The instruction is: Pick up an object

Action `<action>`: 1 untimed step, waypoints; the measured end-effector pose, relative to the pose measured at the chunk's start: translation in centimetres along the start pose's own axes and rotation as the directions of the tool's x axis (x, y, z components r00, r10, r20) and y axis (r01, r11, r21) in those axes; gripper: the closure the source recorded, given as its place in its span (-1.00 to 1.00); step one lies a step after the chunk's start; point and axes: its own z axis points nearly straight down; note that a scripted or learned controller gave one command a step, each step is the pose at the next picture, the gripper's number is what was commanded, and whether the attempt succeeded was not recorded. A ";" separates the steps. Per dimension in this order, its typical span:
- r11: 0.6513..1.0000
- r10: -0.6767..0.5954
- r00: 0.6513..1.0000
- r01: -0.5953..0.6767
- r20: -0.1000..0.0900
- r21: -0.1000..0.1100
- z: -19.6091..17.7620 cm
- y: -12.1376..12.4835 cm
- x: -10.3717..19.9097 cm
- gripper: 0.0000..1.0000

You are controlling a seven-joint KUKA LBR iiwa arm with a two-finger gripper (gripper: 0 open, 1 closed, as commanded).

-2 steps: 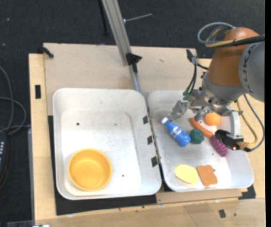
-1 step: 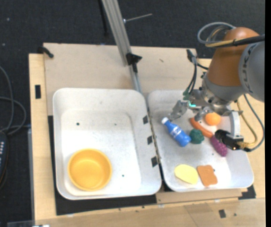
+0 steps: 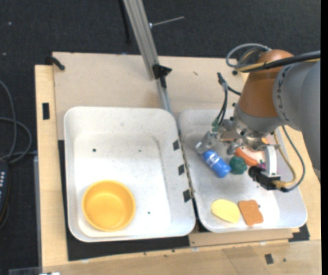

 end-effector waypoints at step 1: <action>1.000 -0.001 1.000 0.001 0.001 0.003 4.9 -0.1 -0.1 -1.00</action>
